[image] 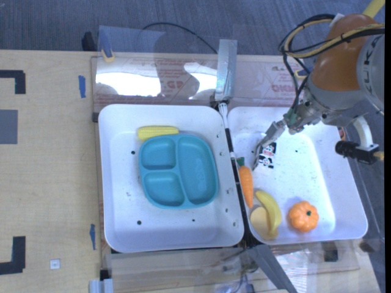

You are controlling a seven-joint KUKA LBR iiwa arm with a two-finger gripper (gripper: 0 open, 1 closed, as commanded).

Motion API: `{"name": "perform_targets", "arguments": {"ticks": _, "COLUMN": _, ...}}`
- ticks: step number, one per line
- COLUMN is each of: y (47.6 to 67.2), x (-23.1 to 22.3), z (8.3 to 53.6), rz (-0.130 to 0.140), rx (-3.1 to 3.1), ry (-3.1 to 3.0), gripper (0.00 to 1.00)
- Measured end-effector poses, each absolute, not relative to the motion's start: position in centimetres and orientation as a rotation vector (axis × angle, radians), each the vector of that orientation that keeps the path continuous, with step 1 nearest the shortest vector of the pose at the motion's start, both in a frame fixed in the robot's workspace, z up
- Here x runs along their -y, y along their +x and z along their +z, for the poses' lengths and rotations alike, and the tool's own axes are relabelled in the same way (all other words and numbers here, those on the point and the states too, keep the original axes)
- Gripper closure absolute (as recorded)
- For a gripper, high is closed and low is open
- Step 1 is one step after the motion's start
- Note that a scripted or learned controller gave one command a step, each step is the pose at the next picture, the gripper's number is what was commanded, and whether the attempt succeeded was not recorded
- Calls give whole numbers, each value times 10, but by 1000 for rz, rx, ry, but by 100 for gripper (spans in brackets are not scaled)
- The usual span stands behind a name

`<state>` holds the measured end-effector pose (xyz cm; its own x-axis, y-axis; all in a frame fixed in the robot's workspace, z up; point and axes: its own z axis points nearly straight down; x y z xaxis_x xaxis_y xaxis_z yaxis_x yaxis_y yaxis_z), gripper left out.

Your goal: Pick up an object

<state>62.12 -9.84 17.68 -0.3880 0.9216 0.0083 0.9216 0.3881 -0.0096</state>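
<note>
Left bin (116, 182): blue divided tray (178, 170) at centre, corn cob (157, 131) touching its upper edge. Right bin (342, 194): carrot (245, 185) along left wall, banana (269, 209) just beside, small orange pumpkin (303, 216) near front. Hand (266, 148) above bin, upper left; finger state: cannot tell.

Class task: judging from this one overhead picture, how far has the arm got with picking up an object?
Done: the tool has reached into the right bin. In hand: nothing visibly held; it sits above a small black-and-white object. Left: grasp and lift something; the carrot, banana and pumpkin lie untouched.
</note>
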Motion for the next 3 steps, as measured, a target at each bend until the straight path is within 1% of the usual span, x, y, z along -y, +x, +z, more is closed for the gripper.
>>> {"name": "perform_targets", "arguments": {"ticks": 1, "y": 616, "x": 98, "z": 99, "rz": -7, "rx": 2515, "ry": -1895, "gripper": 0}}
{"name": "perform_targets", "arguments": {"ticks": 2, "y": 617, "x": 99, "z": 108, "rz": -7, "rx": 2516, "ry": -1898, "gripper": 100}}
{"name": "perform_targets", "arguments": {"ticks": 3, "y": 617, "x": 99, "z": 108, "rz": -7, "rx": 2515, "ry": -1898, "gripper": 0}}
